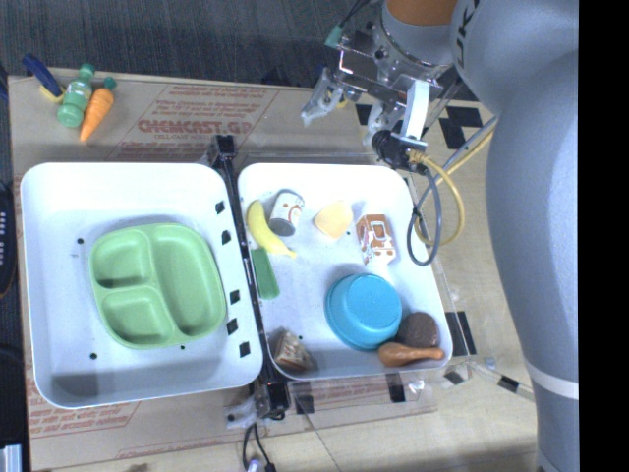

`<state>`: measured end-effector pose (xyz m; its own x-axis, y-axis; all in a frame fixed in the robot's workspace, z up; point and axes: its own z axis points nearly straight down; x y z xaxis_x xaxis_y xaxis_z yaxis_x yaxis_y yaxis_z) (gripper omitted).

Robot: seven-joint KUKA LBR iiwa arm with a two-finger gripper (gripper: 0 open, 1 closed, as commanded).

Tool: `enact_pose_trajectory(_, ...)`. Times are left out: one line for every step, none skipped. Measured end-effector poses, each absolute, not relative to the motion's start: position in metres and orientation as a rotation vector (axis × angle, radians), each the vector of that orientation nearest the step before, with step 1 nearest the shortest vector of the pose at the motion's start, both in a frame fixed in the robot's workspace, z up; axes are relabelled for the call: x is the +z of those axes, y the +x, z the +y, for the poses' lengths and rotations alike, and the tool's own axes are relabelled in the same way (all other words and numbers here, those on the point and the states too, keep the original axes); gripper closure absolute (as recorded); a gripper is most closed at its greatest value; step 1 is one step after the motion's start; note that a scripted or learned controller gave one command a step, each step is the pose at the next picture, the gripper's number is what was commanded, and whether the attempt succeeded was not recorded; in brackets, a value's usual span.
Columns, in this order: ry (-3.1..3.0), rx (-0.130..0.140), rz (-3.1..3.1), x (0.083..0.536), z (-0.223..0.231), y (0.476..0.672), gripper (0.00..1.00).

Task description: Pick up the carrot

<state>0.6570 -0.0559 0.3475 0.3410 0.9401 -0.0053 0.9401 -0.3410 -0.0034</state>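
Carrot [95, 113]: small, orange, green-topped, lying outside the bins at your far left.
Gripper [362, 101]: seemingly open, holding nothing.

The carrot [95, 114] lies on the bench [295, 101] by its far left corner, behind the left bin [39, 264], which holds a divided tray [157, 285]. In the right bin [418, 254] a banana [263, 229] lies along the left wall, a bowl [365, 310] near the front right corner
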Motion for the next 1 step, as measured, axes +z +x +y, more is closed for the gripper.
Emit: enact_pose_trajectory(2.729, -0.011, 1.555, 0.4046, 0.0166, 0.6564, 0.00)
